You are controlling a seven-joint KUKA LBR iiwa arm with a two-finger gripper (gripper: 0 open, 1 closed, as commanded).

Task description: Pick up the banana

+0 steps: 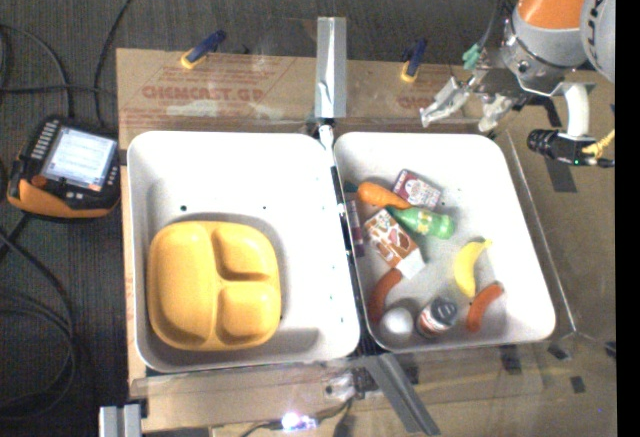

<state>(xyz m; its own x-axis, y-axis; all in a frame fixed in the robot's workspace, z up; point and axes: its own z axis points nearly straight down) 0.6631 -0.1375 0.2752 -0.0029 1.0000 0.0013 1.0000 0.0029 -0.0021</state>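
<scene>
The yellow banana (469, 267) lies in the right bin (520, 195), near its lower right part, between a green bottle and a red sausage. My gripper (465, 105) hovers above the bin's far edge, well up and back from the banana. Its two pale fingers (441, 106) are spread apart with nothing between them.
Around the banana lie a green bottle (424, 222), a carrot (377, 194), two small cartons (417, 189), (390, 235), two sausages (483, 306), (382, 291), a dark jar (437, 317) and a grey ball (397, 322). A yellow divided tray (214, 283) sits in the left bin (180, 165).
</scene>
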